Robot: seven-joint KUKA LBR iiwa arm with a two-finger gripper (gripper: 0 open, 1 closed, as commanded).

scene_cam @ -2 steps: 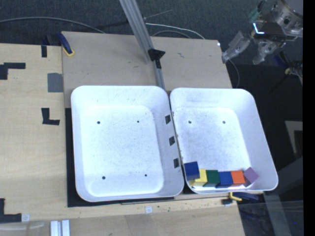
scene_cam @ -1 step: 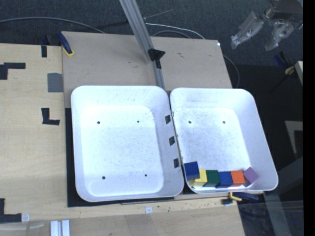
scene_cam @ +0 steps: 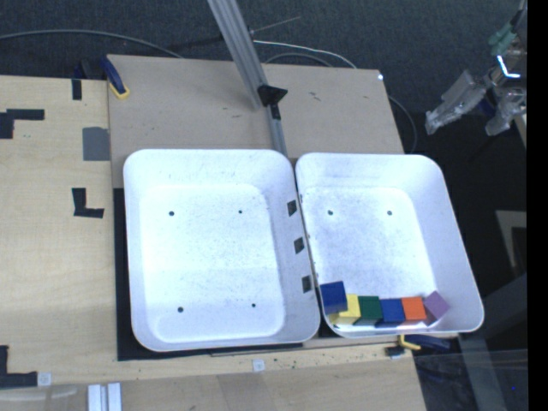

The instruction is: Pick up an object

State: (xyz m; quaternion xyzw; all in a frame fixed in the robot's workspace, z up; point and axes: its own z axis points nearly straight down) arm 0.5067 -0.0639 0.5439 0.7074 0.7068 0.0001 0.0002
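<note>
Several small coloured blocks lie in a row along the near wall of the right bin [scene_cam: 428,187]: a blue block [scene_cam: 332,294], a yellow block [scene_cam: 348,309], a green block [scene_cam: 369,308], a second blue block [scene_cam: 392,312], an orange block [scene_cam: 413,309] and a purple block [scene_cam: 436,303]. My gripper [scene_cam: 447,111] hangs at the upper right, beyond the far right corner of the right bin and well away from the blocks. It is small and partly cut off by the frame edge. Nothing shows in it.
The left bin [scene_cam: 141,229] stands beside the right one, and a divider with dark clips [scene_cam: 299,245] sits between them. A slanted metal rail [scene_cam: 240,37] rises behind the bins. Cables run over the dark floor at the back.
</note>
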